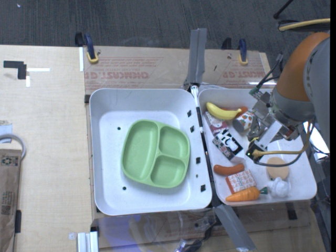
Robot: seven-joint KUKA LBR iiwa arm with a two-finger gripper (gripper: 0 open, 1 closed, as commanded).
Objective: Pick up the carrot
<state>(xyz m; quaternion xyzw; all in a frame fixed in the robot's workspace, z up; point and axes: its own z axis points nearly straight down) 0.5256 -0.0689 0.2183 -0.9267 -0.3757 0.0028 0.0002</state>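
Carrot (243, 195) at right bin's (302, 188) six o'clock, beside the rim; my gripper (261, 134) at its one o'clock (opening indiscernible).

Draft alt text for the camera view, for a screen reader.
The robot arm reaches from the right over the right bin, where the carrot lies untouched at the near edge among a banana, a sausage and other small items. The left bin holds a green divided plate.

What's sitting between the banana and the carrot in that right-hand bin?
In the camera view, a black-and-white packet, a reddish sausage and a red-patterned box lie between the banana and the carrot.
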